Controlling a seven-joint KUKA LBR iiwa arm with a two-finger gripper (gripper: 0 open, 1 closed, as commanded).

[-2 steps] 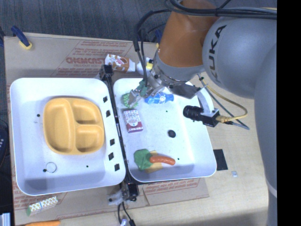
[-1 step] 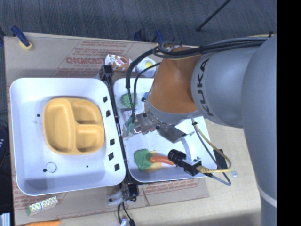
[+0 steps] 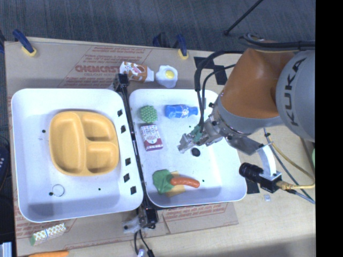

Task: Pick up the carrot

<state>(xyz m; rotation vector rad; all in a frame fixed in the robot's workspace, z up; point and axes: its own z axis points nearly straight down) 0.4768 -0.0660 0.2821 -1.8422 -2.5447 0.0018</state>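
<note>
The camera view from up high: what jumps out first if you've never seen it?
The big grey robot arm with the orange band reaching in from the right stands out most, its gripper above the right white bin. Next comes the yellow divided plastic tray in the left white bin. Then the orange toy carrot with green leaves lying near the right bin's front edge.

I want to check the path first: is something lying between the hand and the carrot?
Nothing visible does. The hand hangs above bare bin floor, and the carrot lies below it near the front wall.
</note>
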